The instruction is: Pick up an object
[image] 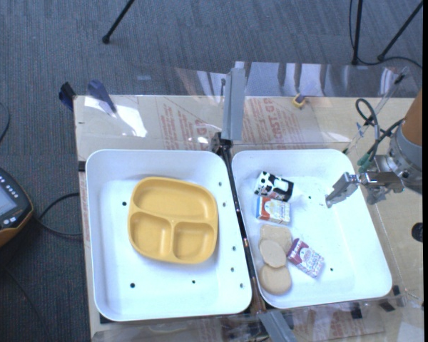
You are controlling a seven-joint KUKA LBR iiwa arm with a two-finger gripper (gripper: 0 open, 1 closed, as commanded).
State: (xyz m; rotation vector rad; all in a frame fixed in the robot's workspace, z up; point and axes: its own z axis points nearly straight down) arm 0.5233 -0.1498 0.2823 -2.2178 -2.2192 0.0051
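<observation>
Nearest the lens, at the six o'clock end of the right-hand shallow white bin [374,262]: three round tan biscuit-like discs [274,258], overlapping in a stack running twelve to six o'clock. Just beside them at three o'clock, a small red-and-white packet [306,258], tilted, lying flat. At twelve o'clock from the discs, a red, white and blue carton [273,209], touching at its own twelve o'clock a black-and-white cow-patterned carton [273,186]. Off at three o'clock from those cartons, well apart, the grey two-finger gripper [340,189], over bare white bin floor near the right wall, nothing between its fingers; one finger plainly seen, slanting toward eight o'clock, so cannot tell how wide the fingers stand. Behind it at three o'clock, grey arm with cables [396,166], orange band at the frame edge. In the left-hand shallow white bin [103,262], a yellow three-compartment plastic tray [174,219], lying flat, roughly central.
</observation>
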